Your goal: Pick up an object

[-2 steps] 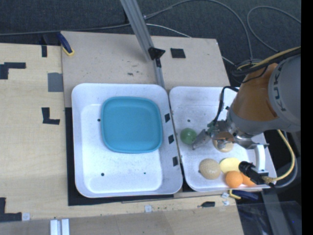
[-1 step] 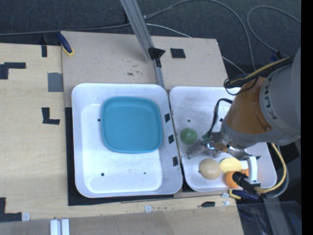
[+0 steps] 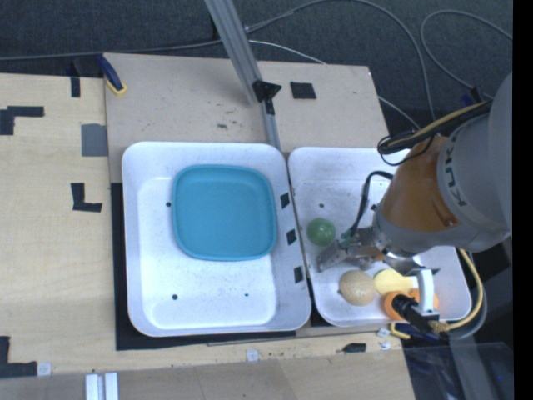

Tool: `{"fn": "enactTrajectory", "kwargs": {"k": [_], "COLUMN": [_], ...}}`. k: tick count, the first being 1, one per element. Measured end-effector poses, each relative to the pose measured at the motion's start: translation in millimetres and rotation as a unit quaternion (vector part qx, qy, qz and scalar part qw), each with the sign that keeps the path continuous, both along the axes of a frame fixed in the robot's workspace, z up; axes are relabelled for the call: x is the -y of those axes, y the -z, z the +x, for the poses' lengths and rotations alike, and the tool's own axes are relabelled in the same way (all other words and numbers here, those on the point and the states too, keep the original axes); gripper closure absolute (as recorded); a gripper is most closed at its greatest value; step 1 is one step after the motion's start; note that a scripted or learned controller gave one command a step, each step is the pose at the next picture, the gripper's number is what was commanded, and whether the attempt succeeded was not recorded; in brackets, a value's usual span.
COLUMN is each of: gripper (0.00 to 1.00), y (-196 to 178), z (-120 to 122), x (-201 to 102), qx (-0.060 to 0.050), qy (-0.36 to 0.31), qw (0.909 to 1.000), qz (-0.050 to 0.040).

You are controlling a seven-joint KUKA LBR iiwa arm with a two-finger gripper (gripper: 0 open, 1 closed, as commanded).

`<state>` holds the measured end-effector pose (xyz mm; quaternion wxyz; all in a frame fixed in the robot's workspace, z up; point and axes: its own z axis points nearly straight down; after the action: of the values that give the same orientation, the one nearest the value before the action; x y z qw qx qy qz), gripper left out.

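Note:
In the right bin (image 3: 333, 182), a small green ball (image 3: 321, 231) lies near the left wall. A beige round object (image 3: 357, 287) rests near the front edge, with a yellow piece (image 3: 389, 282) and an orange piece (image 3: 396, 304) just to its right. My gripper (image 3: 337, 253) is low in this bin, just right of and below the green ball and above the beige object. The grey wrist and its orange band (image 3: 420, 194) hide the bin floor behind it. I see nothing held.
The left bin (image 3: 146, 248) holds a blue square plate (image 3: 224, 212). A grey pole (image 3: 241, 48) slants down to the gap between the bins. Cables loop at the right edge of the bench (image 3: 466, 307).

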<state>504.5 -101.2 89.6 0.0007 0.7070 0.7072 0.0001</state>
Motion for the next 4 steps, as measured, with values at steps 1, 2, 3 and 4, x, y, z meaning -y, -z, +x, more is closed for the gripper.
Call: {"fn": "enactTrajectory", "kwargs": {"k": [1, 2, 3, 4], "gripper": [1.0, 1.0, 1.0, 1.0], "y": [-11, -72, -114, -160], "z": [1, 6, 8, 12], "x": [1, 1, 3, 11], "qx": [0.001, 0.001, 0.001, 0.001], "qy": [0.0, 0.0, 0.0, 0.0], "qw": [1.0, 1.0, 1.0, 1.0], "qz": [-0.0003, 0.0002, 0.0003, 0.0001]}}
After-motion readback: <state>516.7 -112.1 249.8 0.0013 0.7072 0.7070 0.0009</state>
